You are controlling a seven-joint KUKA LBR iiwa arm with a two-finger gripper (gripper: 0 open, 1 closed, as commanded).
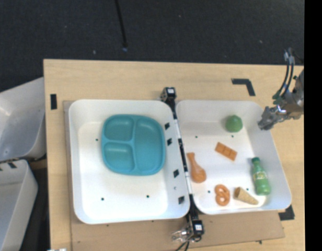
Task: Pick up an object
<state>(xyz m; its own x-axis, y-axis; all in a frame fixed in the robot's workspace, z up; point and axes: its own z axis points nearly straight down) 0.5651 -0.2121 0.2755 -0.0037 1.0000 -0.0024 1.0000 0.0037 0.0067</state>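
A: Fingers (266,120) at the right bin's (203,107) far right rim, nothing between them. Apart or together, cannot tell; too small and blurred.

B: Nearest candidate?

A: Green ball (234,123), just inside the bin, a little toward the divider from the fingers. Round, probably a light toy; likely to roll or squirt out unless pinched across its middle.

B: Others?

A: Green bottle (260,176) lies near the same wall, toward the bin's near end. Looks rigid, smooth; take it across the body, not the neck. Orange waffle piece (226,151) farther in, flat, hard to get under. Pretzel (221,195) and cone (245,196) near the front corner, drumstick (195,169) by the divider.

B: Left bin (88,203)?

A: Teal divided plate (134,144), well apart. Wide and thin; poor pick.
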